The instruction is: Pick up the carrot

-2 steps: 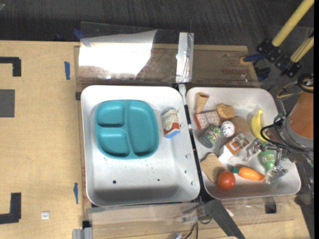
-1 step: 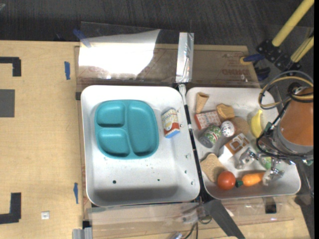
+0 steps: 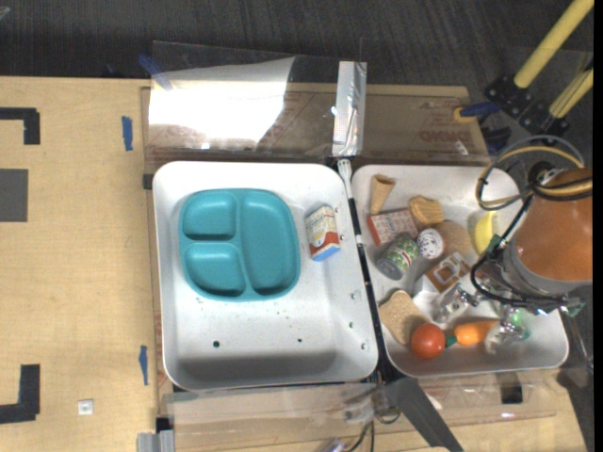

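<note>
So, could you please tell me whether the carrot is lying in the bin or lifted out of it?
Lying in the right bin: the carrot rests on its floor beside the tomato, with the pincer around it.

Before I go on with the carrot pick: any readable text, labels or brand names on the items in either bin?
None can be read.
Small carton beside the teal tray: printed label, too blurred.
Red-brown box in the right bin: print too small.
Green can: label blurred.
Cardboard strip behind the bins: faint lettering, illegible.
</note>
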